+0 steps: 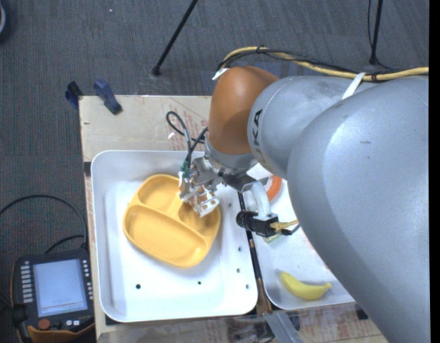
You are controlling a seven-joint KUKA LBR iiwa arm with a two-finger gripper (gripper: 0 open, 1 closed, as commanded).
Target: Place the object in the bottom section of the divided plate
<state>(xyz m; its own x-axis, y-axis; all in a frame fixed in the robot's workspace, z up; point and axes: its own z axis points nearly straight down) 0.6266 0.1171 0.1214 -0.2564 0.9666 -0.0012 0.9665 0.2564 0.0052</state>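
A yellow divided plate (163,231) lies in the left white bin (109,263), tilted so that its large section faces the lower left. My gripper (199,199) reaches down over the plate's upper right part, near the ridge between two sections. Whether anything is in the gripper is hidden by the wrist above it. A yellow banana (306,286) lies in the right bin (327,302), near its front edge.
An orange object (276,186) shows partly behind the arm in the right bin. The big grey arm covers most of that bin. A teach pendant (56,288) sits on the floor at the lower left. Blue clamps (106,95) hold the bench's back left corner.
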